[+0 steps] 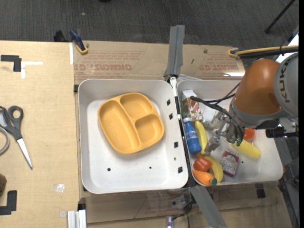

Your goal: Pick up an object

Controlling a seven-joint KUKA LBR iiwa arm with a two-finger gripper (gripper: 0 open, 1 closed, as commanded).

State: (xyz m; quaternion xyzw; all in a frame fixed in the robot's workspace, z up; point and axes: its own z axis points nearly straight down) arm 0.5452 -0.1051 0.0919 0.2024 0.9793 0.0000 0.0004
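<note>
Right bin (266, 175): banana (202, 135) beside fingers (216, 139)

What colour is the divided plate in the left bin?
Yellow-orange divided plate, clearest in the camera view.

Red printed lettering on the cardboard sheet (124, 63) behind the left bin, seen upside down and mirrored; one word looks like "CHEMICAL", the rest not sure. More red lettering of the same kind on the cardboard (216, 64) behind the right bin, too blurred to read. Letters "KU" on the grey arm (288, 87) at the right edge. Labels on the blue bottle (192, 136) and the small packets (230, 164) too small to read.
</note>
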